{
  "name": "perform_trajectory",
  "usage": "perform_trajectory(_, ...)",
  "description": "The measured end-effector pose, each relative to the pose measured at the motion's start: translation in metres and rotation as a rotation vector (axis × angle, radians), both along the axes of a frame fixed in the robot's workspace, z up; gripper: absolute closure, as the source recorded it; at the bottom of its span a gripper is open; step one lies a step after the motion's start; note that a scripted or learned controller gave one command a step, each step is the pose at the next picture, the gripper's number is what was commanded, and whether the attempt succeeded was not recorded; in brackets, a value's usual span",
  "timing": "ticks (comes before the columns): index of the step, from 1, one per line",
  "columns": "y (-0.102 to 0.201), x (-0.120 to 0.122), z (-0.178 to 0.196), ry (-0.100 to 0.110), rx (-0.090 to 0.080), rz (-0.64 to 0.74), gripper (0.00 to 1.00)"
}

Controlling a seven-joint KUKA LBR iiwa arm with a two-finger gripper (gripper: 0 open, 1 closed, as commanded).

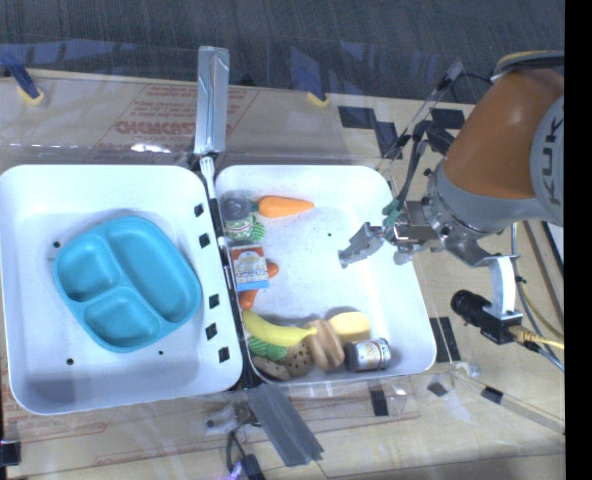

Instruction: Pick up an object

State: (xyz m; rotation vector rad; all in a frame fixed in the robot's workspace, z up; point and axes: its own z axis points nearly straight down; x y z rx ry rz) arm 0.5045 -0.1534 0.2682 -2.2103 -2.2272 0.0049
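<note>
The right bin (401,298) holds several small items. An orange carrot (284,206) lies at its far left, with a small jar (238,218) and a little carton (248,268) along the divider. A banana (276,330), a tan ring-shaped toy (326,343), a yellow block (348,323) and a small can (367,353) crowd the near edge. My gripper (381,245) hangs over the right-middle of this bin, open, with nothing between its fingers. It is well apart from every item.
The left bin (21,368) holds a blue divided plate (126,280). A metal bar (212,98) rises behind the divider between the bins. The arm's orange band (501,133) and cables stand over the bench to the right of the bins.
</note>
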Motion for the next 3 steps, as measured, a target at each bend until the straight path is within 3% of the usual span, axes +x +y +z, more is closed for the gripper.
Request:
perform_trajectory(1, -0.012, 0.105, -0.039, 0.000, 0.000, 0.164, 0.00)
perform_trajectory(2, 0.048, 0.135, -0.157, -0.004, -0.004, 0.114, 0.00)
perform_trajectory(3, -0.030, 0.151, -0.179, 0.000, -0.001, 0.065, 0.00)
